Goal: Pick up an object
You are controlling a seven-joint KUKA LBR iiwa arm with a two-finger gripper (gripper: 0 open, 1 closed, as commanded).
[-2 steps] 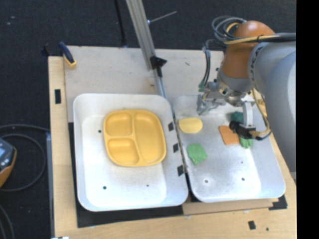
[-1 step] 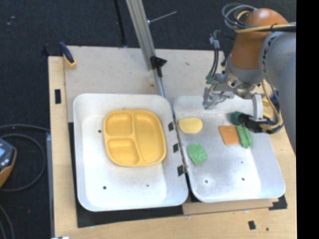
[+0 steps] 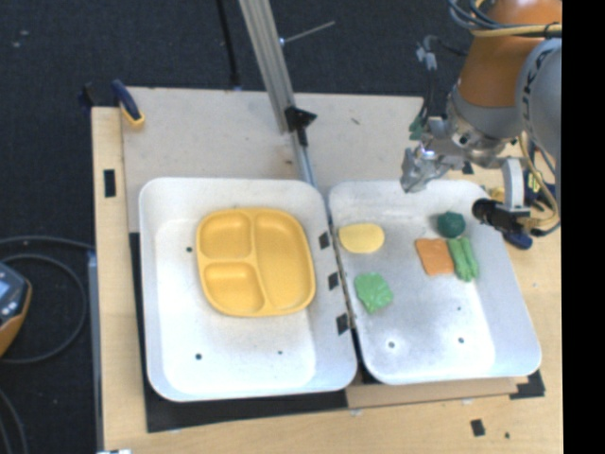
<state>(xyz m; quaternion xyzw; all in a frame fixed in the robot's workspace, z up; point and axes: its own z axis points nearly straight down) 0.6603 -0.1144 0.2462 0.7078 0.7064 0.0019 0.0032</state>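
Approach step, nothing grasped. Gripper (image 3: 416, 173) hovers over far rim of right bin (image 3: 515, 348); finger state cannot tell. Yellow oval piece (image 3: 361, 237) nearest, below-left of gripper; dark green ball (image 3: 451, 223) just right. Next move likely: centre over one target, descend.

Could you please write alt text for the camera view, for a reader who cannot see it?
The arm's gripper hangs over the far edge of the right bin, which holds a yellow round piece, green lump, orange block, green strip and dark green ball. The left bin holds a yellow divided plate.
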